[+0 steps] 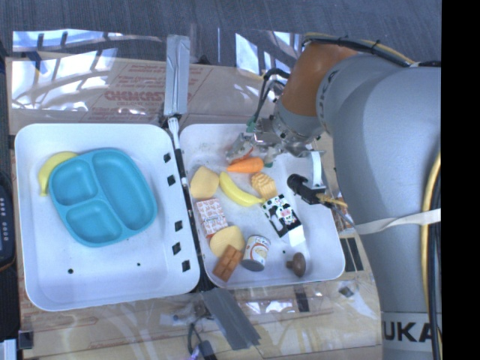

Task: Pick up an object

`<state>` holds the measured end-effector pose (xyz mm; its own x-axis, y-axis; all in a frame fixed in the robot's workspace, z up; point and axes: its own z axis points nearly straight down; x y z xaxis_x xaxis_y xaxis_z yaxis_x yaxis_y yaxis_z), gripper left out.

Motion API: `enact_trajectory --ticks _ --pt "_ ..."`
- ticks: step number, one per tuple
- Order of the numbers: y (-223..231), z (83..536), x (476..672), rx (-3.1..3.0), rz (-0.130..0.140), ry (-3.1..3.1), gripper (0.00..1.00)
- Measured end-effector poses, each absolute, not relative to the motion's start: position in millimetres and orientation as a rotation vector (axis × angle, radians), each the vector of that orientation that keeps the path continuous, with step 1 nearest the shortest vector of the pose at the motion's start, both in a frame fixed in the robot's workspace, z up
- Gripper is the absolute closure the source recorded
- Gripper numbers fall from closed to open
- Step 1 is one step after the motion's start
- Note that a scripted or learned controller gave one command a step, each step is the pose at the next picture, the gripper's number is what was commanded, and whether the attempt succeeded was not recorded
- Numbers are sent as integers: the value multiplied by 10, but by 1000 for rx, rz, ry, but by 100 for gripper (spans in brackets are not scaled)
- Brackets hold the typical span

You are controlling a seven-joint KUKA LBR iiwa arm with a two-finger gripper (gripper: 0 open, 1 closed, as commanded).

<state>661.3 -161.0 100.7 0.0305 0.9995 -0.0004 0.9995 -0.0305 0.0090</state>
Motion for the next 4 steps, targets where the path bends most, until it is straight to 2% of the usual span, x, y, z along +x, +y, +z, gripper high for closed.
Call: enact_trajectory --ticks 1,2,3,4 --pt "-1889 1258 6580 2342 -3 2097 0" --pt "-1889 892 6575 2297 -5 2153 0" --pt "-1879 978 6585 2291 -8 2161 100" --pt "-1267 880 6437 2443 -8 1986 100"
